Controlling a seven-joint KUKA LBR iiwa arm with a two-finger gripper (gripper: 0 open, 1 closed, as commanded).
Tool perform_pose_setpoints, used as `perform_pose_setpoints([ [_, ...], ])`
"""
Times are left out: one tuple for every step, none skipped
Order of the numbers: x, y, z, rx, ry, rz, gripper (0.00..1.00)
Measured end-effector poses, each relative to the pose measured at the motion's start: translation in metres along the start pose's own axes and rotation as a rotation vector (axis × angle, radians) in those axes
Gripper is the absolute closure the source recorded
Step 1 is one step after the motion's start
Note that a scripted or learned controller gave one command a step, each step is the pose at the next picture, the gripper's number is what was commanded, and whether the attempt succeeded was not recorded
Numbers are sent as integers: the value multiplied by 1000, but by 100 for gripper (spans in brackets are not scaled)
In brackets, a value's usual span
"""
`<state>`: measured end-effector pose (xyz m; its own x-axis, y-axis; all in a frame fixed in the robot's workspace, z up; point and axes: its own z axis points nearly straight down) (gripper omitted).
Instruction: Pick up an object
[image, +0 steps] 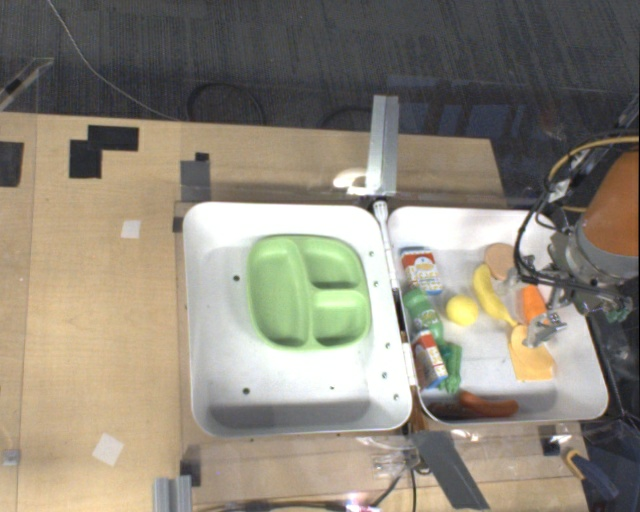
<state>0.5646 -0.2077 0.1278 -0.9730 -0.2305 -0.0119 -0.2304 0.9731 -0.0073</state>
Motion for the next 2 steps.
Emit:
perform_pose_setpoints([
  [7, 18, 23, 15, -33, 102, 0],
  [11, 73, 37, -1, -5, -90, 0],
])
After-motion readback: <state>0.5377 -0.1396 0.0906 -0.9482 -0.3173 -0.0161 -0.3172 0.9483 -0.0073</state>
